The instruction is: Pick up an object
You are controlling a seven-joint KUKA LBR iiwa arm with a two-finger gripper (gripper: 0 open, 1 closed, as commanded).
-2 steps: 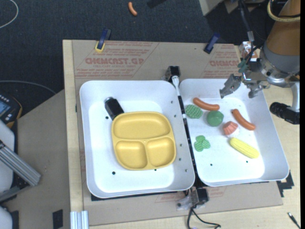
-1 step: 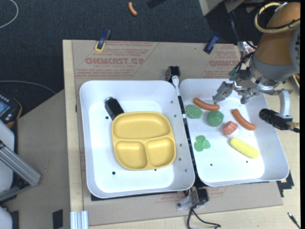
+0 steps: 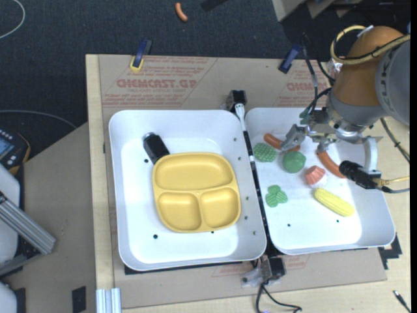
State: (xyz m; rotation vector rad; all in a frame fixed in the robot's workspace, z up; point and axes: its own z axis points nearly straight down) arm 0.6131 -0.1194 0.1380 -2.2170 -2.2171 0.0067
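Jaws (image 3: 294, 137) spread and unladen just above the green ball (image 3: 294, 162); crowded orange carrot (image 3: 273, 140) beside it risks a glancing, failed grip.

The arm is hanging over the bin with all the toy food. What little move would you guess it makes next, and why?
Probably a short drop straight down. The gripper hovers over the right bin, just above the round green piece, with an orange carrot close beside it. Nothing shows between its fingers, so lowering onto the green piece looks like the nearest grab.
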